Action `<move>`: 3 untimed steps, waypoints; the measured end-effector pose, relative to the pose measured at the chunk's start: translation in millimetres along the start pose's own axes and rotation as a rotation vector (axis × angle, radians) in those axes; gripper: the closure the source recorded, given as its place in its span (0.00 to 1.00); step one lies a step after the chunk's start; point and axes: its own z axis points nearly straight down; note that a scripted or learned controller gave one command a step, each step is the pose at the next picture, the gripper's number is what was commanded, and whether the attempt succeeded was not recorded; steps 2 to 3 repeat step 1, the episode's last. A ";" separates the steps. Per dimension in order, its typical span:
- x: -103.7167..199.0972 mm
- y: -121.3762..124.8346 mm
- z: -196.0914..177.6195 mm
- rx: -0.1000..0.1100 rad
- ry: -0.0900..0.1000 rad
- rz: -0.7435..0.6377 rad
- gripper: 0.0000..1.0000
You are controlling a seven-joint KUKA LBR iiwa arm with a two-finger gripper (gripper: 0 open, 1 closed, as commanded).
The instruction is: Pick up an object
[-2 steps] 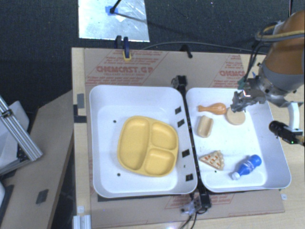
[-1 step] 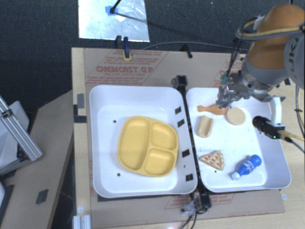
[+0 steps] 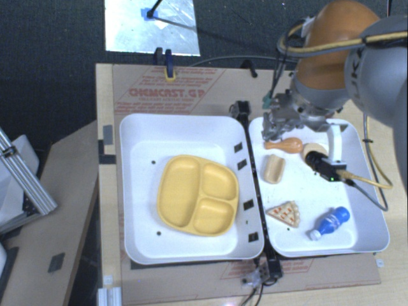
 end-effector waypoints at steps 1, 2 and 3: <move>59.7 19.8 7.7 0.000 0.000 0.000 1.00; 59.7 19.8 7.7 0.000 0.000 0.000 1.00; 59.7 19.8 7.7 0.000 0.000 0.000 1.00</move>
